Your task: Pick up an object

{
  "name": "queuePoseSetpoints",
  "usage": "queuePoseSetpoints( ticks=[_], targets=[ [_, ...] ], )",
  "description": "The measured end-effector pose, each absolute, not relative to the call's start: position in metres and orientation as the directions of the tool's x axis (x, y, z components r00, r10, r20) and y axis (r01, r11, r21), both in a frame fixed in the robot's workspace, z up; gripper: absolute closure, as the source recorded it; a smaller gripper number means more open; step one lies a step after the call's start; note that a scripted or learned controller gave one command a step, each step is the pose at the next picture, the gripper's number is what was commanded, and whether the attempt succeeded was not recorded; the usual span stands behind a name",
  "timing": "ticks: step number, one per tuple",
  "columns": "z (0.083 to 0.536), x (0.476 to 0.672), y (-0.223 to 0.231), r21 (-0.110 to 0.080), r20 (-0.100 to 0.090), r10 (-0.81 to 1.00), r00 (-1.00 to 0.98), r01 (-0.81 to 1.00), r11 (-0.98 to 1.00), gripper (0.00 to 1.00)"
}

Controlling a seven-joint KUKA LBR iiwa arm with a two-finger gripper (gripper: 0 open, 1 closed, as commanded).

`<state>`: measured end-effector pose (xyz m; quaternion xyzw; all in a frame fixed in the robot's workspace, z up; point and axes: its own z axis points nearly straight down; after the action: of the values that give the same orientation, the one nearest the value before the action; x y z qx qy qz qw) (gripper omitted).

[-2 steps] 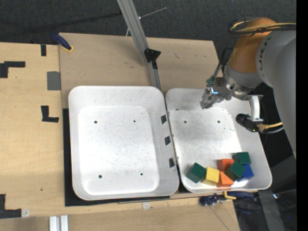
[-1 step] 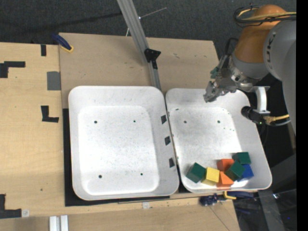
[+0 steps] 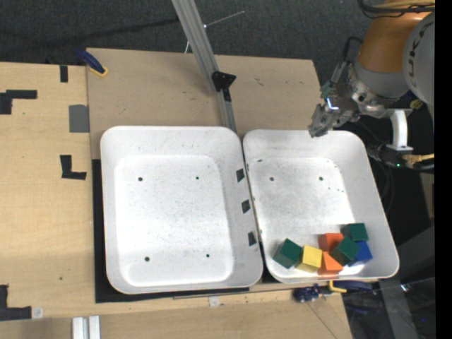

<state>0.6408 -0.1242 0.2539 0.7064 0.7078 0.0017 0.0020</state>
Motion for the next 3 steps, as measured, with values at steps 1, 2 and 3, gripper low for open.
queuePoseSetpoints(
  ticks=[1,2,3],
  targets=[
    [0.26,0.642,-0.072,0.001,0.002,1.0,-0.006,1.0,0.006,1.0],
    [0.257,0.647,-0.018,-0.001,0.001,1.0,-0.006,1.0,0.006,1.0],
    [0.249,0.634,0.027,-0.003,0.001,1.0,-0.005,1.0,0.005,1.0]
  ],
)
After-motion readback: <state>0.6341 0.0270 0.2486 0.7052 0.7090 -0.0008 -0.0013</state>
